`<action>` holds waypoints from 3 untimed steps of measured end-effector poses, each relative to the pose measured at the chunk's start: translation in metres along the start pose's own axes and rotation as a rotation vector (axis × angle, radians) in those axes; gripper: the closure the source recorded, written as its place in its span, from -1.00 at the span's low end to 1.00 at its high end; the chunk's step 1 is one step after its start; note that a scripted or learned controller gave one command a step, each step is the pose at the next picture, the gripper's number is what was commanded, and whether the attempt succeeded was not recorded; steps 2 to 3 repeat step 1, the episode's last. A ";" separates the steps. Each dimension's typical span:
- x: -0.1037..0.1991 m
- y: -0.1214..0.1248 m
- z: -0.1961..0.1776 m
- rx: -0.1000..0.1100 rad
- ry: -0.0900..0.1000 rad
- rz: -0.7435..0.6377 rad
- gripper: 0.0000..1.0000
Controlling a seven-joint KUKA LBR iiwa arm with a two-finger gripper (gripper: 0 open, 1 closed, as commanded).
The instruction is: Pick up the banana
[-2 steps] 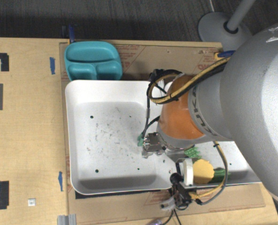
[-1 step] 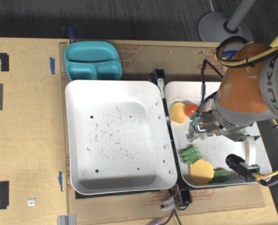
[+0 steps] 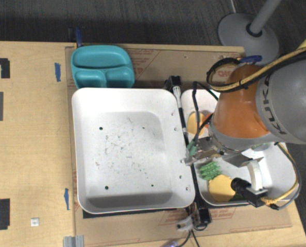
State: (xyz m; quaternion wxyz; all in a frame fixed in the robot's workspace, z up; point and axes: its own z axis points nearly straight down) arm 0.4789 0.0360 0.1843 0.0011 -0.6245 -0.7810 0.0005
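Showing perhaps two yellow pieces (image 3: 220,187), one arm (image 3: 256,107).

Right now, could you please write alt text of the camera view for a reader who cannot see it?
A grey robot arm with an orange band reaches down into the right shallow white bin, above yellow objects and a small green object. The left shallow white bin lies beside it, and a teal plastic tray sits behind that on the bench.

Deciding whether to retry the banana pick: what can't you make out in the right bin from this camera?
- Gripper: open or shut unclear, the arm's wrist hides it.
- Yellow items and: part covered; which one is the banana is unclear.
- Right bin: floor mostly under the arm.
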 end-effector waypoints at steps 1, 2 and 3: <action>0.026 0.012 0.049 -0.025 -0.012 0.040 1.00; 0.026 0.012 0.049 -0.025 -0.012 0.040 1.00; 0.026 0.012 0.049 -0.025 -0.012 0.040 1.00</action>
